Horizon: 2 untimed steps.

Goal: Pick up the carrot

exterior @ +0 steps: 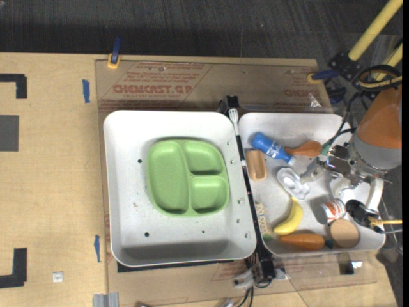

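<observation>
bench: tan cardboard-covered top (51, 190) with some black and blue tape marks, dark floor behind it, two shallow white bins sitting side by side on it

carrot: the carrot (302, 240) is lying flat along the near edge of the right bin (281, 121), orange body with the greenish end pointing right, nothing gripping it

right next to it: a banana (291, 217) curves just above the carrot's left end, and a tan egg-looking ball (345, 233) sits just off its right end, pretty much touching

rest of the right bin: a red and white can-like thing (332, 208) just above the ball, a clear plastic piece (291, 183) mid-bin, a blue bottle (268, 146) toward the back, an orange thing (308, 149) beside the bottle, and a little tan bread-ish block (256, 164) against the left wall

gripper: the gripper (342, 171) hangs over the right side of that bin, up behind the can and well apart from the carrot; honestly can't tell from this angle whether it's spread or closed, it's a jumble of metal and cables

arm: grey body with the orange band (382, 121) coming in from the right edge

left bin: the left bin (128, 133) holds a green divided plate (188, 175) sitting about in the middle
</observation>
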### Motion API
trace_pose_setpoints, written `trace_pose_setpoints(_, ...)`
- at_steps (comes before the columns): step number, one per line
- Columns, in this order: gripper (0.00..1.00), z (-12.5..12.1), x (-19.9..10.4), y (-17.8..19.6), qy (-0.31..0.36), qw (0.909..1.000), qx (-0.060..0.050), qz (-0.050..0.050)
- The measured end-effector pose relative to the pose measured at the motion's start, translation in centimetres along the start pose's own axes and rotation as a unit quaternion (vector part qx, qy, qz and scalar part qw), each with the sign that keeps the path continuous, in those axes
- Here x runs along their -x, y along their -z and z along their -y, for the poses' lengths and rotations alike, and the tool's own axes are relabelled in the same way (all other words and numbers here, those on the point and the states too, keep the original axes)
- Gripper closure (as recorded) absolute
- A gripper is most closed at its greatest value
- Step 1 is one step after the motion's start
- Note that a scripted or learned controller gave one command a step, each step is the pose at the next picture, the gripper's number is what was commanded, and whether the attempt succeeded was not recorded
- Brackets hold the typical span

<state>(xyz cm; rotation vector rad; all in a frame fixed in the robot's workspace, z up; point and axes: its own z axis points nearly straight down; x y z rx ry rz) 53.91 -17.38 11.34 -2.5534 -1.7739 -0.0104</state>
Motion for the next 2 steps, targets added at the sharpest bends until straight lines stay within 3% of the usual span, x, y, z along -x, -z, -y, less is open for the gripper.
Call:
trace_pose_setpoints(1,0.0,7.4,-2.6,2.5,0.051,0.9986,0.008,0.011)
trace_pose_setpoints(2,0.0,0.2,0.3,3.6,0.056,0.9982,0.012,0.014)
